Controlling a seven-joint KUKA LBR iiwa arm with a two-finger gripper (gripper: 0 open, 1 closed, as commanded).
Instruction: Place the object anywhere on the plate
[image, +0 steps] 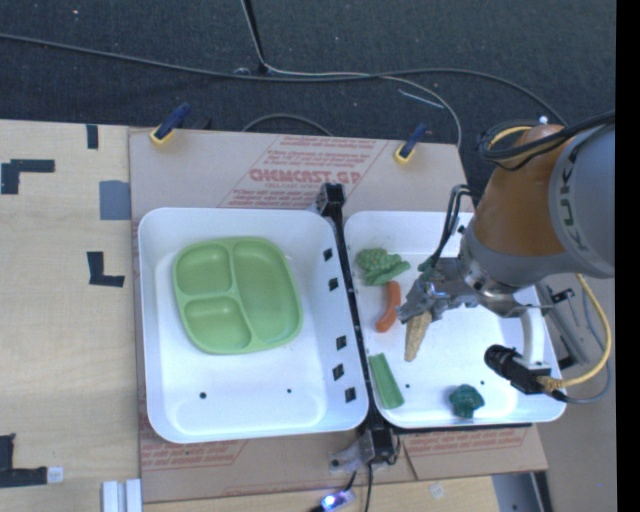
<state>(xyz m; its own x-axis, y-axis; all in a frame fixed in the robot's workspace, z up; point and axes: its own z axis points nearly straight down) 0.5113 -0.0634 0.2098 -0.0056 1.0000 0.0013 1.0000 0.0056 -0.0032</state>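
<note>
Plate (238, 295) sitting in left bin (160, 400), nothing on it yet. Corn cob (414, 338) lying in right bin (520, 408), gripper (428, 303) hovering at its far end; grip state unclear. Pickup stage; next needing firm grasp, lift, carry left.

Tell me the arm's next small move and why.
Probably lift straight up a little. The claw sits over the right bin at the top of the corn, whose lower end hangs toward the bin floor, with the carrot close beside it. Whether the corn is truly gripped isn't clear, so a short lift would test that before crossing to the plate in the left bin.
</note>
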